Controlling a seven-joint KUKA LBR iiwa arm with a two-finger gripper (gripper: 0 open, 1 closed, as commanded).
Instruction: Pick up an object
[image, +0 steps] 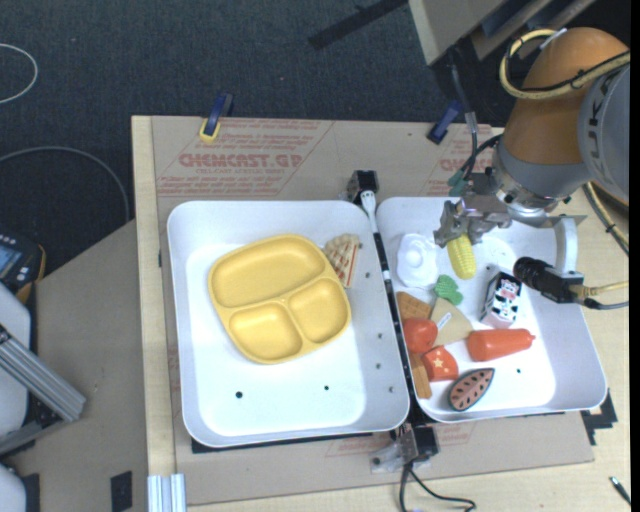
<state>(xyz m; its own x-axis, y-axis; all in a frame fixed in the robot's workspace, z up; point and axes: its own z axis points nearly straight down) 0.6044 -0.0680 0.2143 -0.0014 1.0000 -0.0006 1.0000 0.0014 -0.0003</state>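
My gripper (465, 230) hangs over the back of the right bin (585, 370), reaching in from the grey and orange arm (548, 110). A yellow toy corn cob (462, 258) sits right under its tip, its upper end touching or hidden by the gripper. I cannot tell whether the cob is held or lying on the bin floor. A white rounded toy (415, 258) is just left of the cob, and a small green piece (447, 291) lies below it.
The right bin also holds a black-and-white carton (503, 300), an orange-red vegetable (498, 343), red pieces (421, 335), a tan slab (411, 305) and a dark oval toy (470, 388). In the left bin (190, 300) lie a yellow divided plate (278, 298) and a waffle-like wedge (343, 258).
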